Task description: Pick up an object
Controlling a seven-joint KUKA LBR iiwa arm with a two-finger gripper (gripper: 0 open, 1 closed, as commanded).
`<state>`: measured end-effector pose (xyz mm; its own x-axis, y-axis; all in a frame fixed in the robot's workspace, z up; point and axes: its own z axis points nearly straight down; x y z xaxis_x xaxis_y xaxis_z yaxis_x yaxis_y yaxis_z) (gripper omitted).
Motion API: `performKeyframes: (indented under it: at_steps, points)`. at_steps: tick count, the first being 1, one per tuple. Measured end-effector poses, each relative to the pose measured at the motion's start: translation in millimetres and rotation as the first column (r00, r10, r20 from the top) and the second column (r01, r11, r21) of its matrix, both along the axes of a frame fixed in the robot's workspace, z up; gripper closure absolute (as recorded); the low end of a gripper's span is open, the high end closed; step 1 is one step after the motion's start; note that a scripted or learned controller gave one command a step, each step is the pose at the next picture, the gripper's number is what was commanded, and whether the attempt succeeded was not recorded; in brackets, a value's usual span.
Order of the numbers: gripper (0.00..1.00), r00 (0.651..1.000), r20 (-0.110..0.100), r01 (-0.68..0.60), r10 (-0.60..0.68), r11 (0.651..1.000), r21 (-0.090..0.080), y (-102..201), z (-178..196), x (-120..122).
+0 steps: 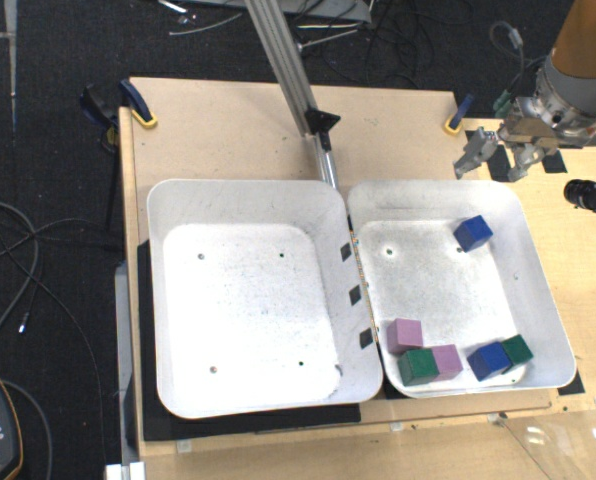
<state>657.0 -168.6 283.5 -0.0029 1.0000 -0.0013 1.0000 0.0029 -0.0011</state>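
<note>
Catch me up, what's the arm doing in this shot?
The arm is at the pick-up stage with nothing grasped yet. Its end effector hovers over the bench just beyond the far edge of the right bin, with nothing between its fingers. All the cubes sit in that bin: a blue cube alone near the far side, and a cluster along the near edge of two pink cubes, two green cubes and another blue one.

Robotics lab. Evidence: plywood bench with clamps, two white bins, aluminium strut, loose cables on dark carpet.
</note>
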Motion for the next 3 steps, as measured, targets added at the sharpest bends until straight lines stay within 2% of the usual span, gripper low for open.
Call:
performKeyframes:
  at_steps: [1, 2, 3]
  points:
    - [0.00, 1.000, -0.008, 0.007, -0.007, 1.000, 0.001, -41, -88, -21]
    - [0.00, 1.000, -0.005, 0.006, -0.006, 1.000, 0.002, -50, -129, -59]
    - [0.00, 1.000, 0.004, -0.001, 0.001, 1.000, 0.000, -55, -190, -14]
